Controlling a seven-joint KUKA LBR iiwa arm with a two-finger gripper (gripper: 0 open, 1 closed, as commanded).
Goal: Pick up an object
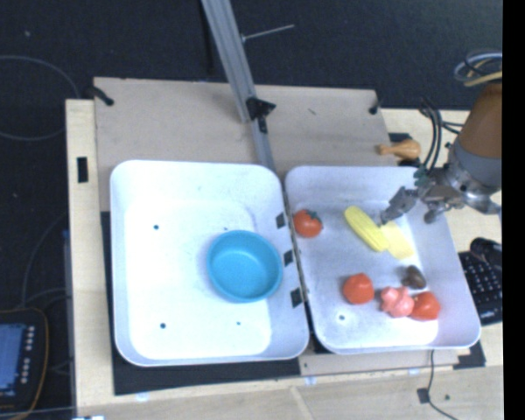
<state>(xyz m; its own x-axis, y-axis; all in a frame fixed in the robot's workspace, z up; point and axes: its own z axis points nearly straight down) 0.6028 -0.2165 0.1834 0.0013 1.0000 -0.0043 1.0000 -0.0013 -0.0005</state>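
The gripper (pixel 411 206) hangs over the far right part of the right bin (pixel 332 186), its two dark fingers spread apart with nothing between them. The nearest thing to pick is the yellow corn cob (pixel 367 228), lying on the bin floor just beside and to the near-left of the fingertips; its long axis runs slantwise from the far left toward the near right, so the fingers would likely have to close across its short width, not along its length. A pale yellow piece (pixel 400 242) touches the cob's near-right end and sits almost under the claw, which could get in the way of a clean grasp. Along the bin's left edge rests a small red tomato-like piece (pixel 307 224), well apart from the claw. Toward the near right corner lie a red round piece (pixel 358 289), a pink lump (pixel 396 301), a second red piece (pixel 425 306) and a small dark brown thing (pixel 414 276), clustered close, the pink one touching its red neighbour. The left bin (pixel 149 199) carries a blue bowl (pixel 243 265) near its right edge, out of the arm's present path.
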